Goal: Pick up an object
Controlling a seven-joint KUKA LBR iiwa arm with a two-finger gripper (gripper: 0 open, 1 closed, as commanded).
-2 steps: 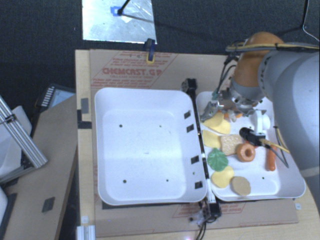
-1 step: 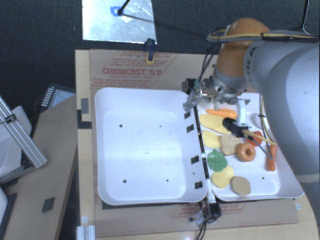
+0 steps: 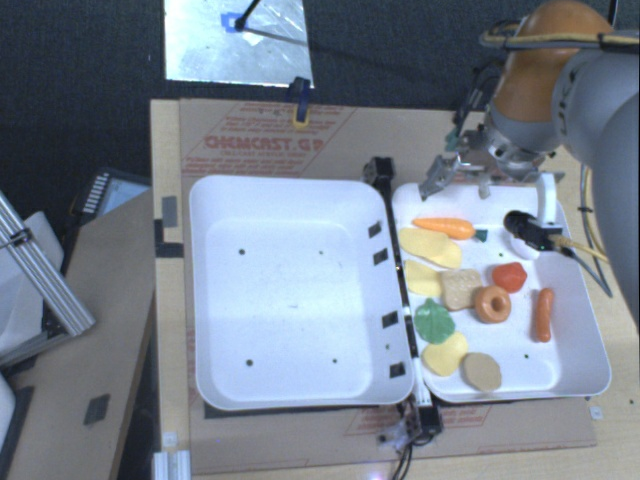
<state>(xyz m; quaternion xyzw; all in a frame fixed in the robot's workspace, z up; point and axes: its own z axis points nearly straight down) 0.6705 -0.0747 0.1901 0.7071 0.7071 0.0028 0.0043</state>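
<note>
Clearly visible from the camera view: gripper (image 3: 462, 171) poised over the far rim of the right bin (image 3: 585, 353), hanging from the grey arm (image 3: 600, 88) with its orange band. Cannot tell how the jaws stand; nothing seen between them. Nearest candidate lying just below: carrot (image 3: 444, 228), lengthwise across the bin, touching the yellow slice (image 3: 432, 248) in front of it. Further on, close-packed: cracker (image 3: 460, 289), doughnut (image 3: 492, 305), green piece (image 3: 434, 321), tan round (image 3: 481, 371); sausage (image 3: 542, 314) standing apart toward the right wall, red piece (image 3: 509, 277) near the doughnut. Left bin (image 3: 290, 193) holding nothing to pick.

Best done thus: choose a lone, narrow item, carrot or sausage; straddle across the short width, not the length; descend straight, avoiding neighbours and the bin rim; close firmly before lifting; lift slowly, checking for slip.
</note>
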